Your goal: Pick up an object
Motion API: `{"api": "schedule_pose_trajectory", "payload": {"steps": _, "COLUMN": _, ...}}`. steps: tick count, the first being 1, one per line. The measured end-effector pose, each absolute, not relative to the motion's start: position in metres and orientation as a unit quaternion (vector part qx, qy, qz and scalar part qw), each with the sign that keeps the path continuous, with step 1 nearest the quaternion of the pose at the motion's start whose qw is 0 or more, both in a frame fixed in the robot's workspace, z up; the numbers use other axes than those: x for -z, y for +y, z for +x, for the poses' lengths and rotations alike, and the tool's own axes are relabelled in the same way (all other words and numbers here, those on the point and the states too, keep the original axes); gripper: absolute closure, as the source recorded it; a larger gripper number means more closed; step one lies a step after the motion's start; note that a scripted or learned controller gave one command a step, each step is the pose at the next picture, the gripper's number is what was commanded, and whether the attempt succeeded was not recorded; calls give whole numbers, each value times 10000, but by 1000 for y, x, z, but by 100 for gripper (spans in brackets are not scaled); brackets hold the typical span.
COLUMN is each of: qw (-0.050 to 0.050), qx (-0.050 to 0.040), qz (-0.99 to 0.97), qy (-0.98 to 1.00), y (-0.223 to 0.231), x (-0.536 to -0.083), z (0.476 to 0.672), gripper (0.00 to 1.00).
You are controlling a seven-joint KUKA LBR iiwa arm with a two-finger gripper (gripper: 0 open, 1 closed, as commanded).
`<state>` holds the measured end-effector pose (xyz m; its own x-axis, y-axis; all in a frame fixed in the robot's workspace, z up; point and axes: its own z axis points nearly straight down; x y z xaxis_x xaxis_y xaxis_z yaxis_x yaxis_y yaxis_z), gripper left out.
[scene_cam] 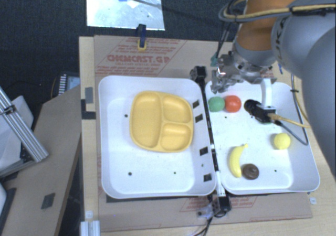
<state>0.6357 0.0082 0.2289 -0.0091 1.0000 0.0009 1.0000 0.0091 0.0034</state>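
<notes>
The grey arm with its orange band [294, 20] fills the two o'clock corner, reaching down toward the far edge of the right-hand shallow white plastic bin [299, 177]. The left-hand shallow white bin [113, 177] lies touching it side by side on the cardboard-covered counter [142, 56] and holds a yellow three-compartment plastic tray [160, 120] near its centre. The metal gripper [223, 80] hangs at the right bin's eleven o'clock corner, just above a green ball [216, 104]; whether it is open or closed cannot be told. Touching the green ball at its three o'clock is an orange-red ball [232, 104]. A yellow toy banana [236, 160] lies toward the bin's seven o'clock, touching a brown round disc [250, 171] at its four o'clock. A small yellow ball [282, 141] sits alone toward three o'clock.
</notes>
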Motion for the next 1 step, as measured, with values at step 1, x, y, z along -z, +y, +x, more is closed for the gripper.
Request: {"api": "schedule_pose_trajectory", "payload": {"steps": 1, "qw": 10, "qx": -20, "qz": 7040, "qy": 7102, "y": 53, "x": -230, "z": 651, "gripper": 100}}
